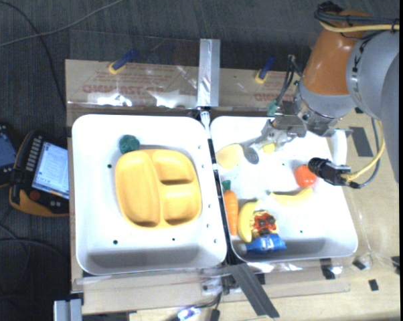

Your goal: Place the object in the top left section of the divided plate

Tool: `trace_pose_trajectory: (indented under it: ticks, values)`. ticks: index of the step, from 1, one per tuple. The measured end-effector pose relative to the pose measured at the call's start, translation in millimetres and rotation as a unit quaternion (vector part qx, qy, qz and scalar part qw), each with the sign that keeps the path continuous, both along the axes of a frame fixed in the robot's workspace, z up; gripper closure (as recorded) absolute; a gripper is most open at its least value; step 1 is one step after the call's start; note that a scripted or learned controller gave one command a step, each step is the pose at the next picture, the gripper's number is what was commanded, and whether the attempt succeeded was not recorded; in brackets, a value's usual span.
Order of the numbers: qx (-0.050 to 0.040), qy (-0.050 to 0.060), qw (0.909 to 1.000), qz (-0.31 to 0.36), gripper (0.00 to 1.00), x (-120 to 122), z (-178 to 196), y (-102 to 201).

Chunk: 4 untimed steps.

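Observation:
The yellow divided plate (140, 191) lies in the left bin (94, 199), with one large section on its left and two smaller ones on its right. A small teal object (128, 143) sits on the bin floor just past the plate's upper left rim. My gripper (255, 151) hangs low over the back left of the right bin (335, 236), right beside a pale yellow rounded object (229, 155). I see nothing clearly held in it.
The right bin also holds a carrot (231, 209) by the divider wall, a banana (292, 198), an orange-red round fruit (305, 175) and a yellow and blue toy (262, 229) at the front. A handheld pendant (44, 176) lies left of the bench.

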<state>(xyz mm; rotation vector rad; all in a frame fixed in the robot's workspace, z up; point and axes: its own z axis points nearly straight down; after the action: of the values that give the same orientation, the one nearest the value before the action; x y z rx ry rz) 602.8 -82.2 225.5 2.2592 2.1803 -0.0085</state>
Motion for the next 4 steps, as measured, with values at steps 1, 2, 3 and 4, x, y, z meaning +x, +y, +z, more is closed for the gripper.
trace_pose_trajectory:
  ticks: [1, 2, 3, 4]
  values:
    - [0.0007, 0.000, 0.9998, 0.019, 1.00, 44, -14, 45]
    - [0.0024, 0.001, 1.0000, -0.006, 1.00, 22, -17, 105]
    - [0.0013, 0.000, 0.9983, -0.058, 1.00, 34, 6, 175]
    - [0.0012, 0.000, 0.9983, -0.058, 0.00, 34, 6, 175]
